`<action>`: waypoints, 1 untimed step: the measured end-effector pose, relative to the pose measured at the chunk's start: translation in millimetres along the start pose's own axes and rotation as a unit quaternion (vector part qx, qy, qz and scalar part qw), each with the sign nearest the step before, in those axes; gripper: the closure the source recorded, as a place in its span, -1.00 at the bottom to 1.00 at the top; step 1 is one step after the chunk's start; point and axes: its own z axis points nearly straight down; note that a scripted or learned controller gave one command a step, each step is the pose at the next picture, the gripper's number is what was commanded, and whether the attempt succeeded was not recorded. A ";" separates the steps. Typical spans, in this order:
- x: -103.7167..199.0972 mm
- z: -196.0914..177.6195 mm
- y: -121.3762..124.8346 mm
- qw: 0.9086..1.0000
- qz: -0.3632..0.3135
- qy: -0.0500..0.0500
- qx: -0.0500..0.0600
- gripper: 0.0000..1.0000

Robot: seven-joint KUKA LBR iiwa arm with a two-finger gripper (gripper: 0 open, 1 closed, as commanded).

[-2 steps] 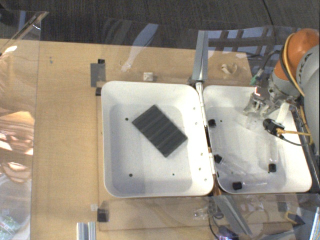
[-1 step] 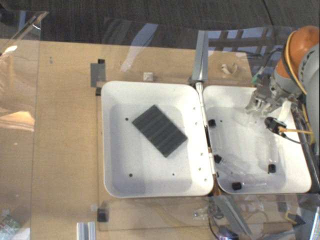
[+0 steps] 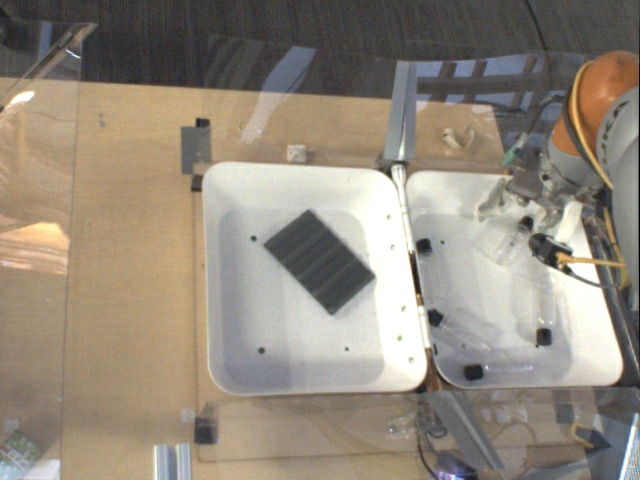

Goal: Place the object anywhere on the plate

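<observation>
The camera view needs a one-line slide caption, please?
Gripper over the right bin; dark ribbed plate in the left bin.

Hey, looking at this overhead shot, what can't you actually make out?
- Gripper, camera view: small and cluttered by wrist hardware; finger state unreadable.
- Transparent plate in the right white bin: its outline nearly vanishes against the white.
- Grey arm with orange band: cut off by the right edge.
</observation>
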 end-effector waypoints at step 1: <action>0.6 -11.2 0.7 1.000 -0.001 0.001 -0.001 1.00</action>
